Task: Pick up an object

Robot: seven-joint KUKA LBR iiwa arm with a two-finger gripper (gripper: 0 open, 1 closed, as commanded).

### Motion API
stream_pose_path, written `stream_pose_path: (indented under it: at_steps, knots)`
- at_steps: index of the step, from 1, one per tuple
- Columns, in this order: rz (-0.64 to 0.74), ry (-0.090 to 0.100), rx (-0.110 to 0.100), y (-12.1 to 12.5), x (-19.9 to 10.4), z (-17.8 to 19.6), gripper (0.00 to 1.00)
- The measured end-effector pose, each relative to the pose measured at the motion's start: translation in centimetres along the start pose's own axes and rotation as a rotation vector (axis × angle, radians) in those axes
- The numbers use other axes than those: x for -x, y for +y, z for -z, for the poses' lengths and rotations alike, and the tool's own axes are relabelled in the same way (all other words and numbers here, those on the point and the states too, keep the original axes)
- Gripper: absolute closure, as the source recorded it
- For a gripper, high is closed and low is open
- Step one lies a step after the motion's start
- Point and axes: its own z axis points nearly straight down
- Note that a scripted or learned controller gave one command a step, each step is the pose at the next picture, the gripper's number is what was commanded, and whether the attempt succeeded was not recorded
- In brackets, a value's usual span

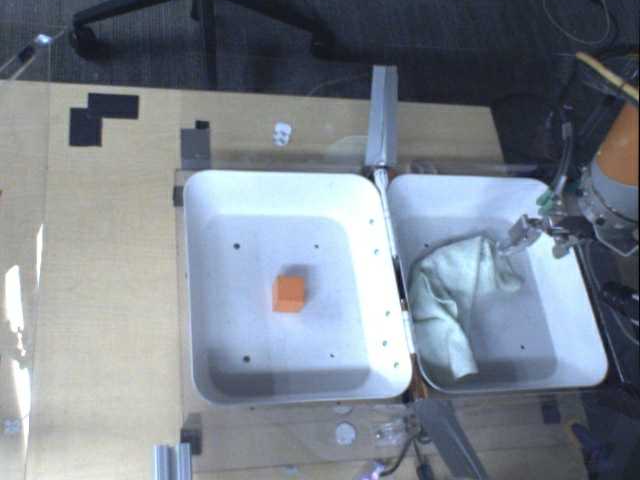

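hanging at the right edge of the frame, the gripper (pixel 522 234) pinches a corner of the white cloth (pixel 455 298), whose bulk trails toward the lower left in the right bin (pixel 570 368).

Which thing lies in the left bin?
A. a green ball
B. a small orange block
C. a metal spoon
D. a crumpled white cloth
B: the small orange block sits alone near the middle of the left bin, while the white cloth lies in the right bin.
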Motion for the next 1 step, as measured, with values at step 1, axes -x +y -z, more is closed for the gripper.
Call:
stream_pose_path:
  at_steps: [1]
  knots:
    - [0.03, 0.0, 0.003, -3.04, -3.36, 6.26, 0.0]
